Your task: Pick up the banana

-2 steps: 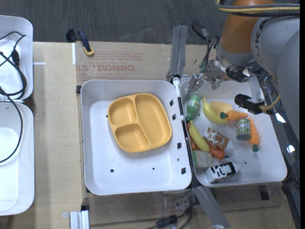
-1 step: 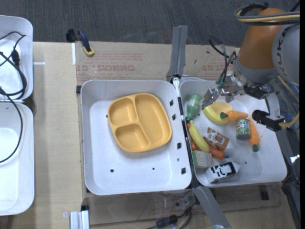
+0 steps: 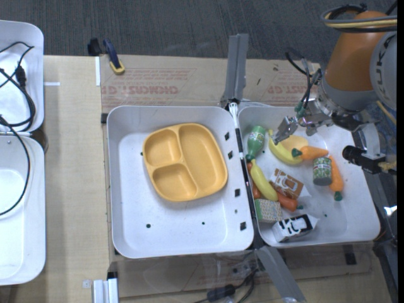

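Cardboard covers the tabletop [image 3: 69, 169] under both bins. My tool [image 3: 285, 129] hangs just above the banana [image 3: 285, 151] in the right bin [image 3: 363, 223], apparently spread and gripping nothing; the grasp and lift remain undone.

Both bins, the left bin [image 3: 126, 188] and the right bin [image 3: 360, 219], look like smooth white plastic with a faint speckle and a soft sheen. The tray [image 3: 184, 161] is matt yellow-orange plastic, smooth, with three moulded wells. The banana [image 3: 285, 153] looks like glossy yellow plastic, as does the carrot [image 3: 336, 177] in orange. The can [image 3: 322, 170] wears a printed paper-like label. The carton [image 3: 294, 226] appears to be printed card. The bench [image 3: 69, 169] shows pale wood grain, matt, partly covered by a brown cardboard sheet [image 3: 164, 81]. The arm [image 3: 356, 55] has a glossy orange shell, and the gripper [image 3: 295, 126] looks like dull grey metal.
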